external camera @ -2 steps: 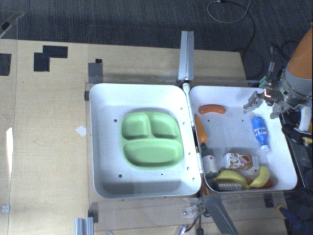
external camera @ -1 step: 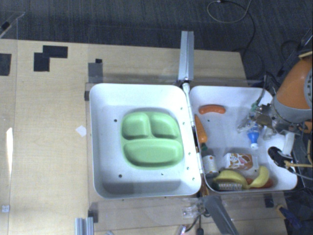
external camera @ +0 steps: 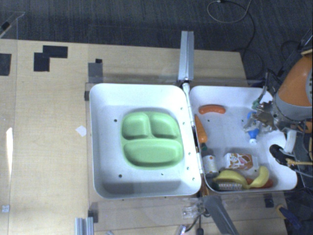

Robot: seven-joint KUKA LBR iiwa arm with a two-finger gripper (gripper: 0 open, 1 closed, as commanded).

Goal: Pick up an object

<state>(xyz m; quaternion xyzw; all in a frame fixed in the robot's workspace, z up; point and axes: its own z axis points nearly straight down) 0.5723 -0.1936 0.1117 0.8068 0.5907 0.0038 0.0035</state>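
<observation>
The claw [external camera: 257,121] hangs at three o'clock in the right bin [external camera: 230,93], low over a small blue and white item [external camera: 252,135] at its tip; whether it is gripping that item I cannot tell. The risk is that the claw only nudges the small item, since it lies near the bin's wall. At six o'clock lie a banana [external camera: 234,177] and a printed packet [external camera: 240,161], at twelve a sausage [external camera: 212,109]

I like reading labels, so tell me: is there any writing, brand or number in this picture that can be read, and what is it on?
None can be read.
The small packet in the right bin carries a red and brown print, too blurred to read.
The can beside it shows a label, too small to read.
</observation>
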